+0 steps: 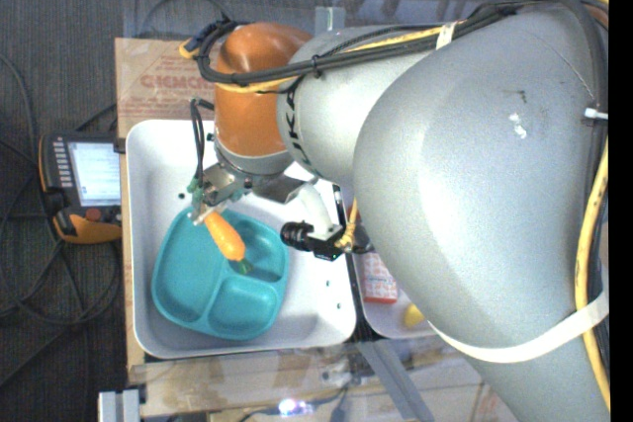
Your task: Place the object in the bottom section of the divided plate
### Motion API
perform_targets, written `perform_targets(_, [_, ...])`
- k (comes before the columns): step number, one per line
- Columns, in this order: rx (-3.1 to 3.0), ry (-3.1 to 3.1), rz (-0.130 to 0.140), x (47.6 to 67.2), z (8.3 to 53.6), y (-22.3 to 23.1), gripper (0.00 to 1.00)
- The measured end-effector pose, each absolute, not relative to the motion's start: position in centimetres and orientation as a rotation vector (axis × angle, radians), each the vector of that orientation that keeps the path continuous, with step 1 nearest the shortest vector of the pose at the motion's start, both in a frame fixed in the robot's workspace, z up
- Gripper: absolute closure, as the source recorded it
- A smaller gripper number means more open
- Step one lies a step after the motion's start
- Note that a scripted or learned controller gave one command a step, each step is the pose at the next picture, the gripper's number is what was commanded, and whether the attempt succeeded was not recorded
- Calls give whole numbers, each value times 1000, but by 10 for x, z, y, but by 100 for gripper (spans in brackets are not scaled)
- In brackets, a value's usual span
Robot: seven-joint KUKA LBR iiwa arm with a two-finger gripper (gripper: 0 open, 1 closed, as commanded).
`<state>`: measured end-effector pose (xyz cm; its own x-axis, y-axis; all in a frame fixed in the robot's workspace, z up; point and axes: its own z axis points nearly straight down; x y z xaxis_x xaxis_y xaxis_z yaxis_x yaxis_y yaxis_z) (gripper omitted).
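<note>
A teal divided plate (213,287) lies in the left white bin (148,163), toward its front. An orange carrot-shaped object (226,237) hangs tilted over the plate's upper right section, its lower end near the ridge between the sections. My gripper (203,208) is at the carrot's upper end, just past the plate's top rim, and its green-tipped fingers are shut on that end. The orange wrist band (252,99) stands right above it, and the big grey arm covers the right of the view.
In the right bin lie a red-labelled packet (376,280) and a yellow item (413,316), both half hidden by the arm. A black fitting (297,234) sticks out by the plate's right rim. A handheld control unit (84,178) rests left of the bench.
</note>
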<state>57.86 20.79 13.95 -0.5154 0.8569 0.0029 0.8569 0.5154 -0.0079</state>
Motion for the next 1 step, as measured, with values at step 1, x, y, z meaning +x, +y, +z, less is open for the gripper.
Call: perform_targets(1, [-1544, -2729, 8, 579, 140, 208, 0])
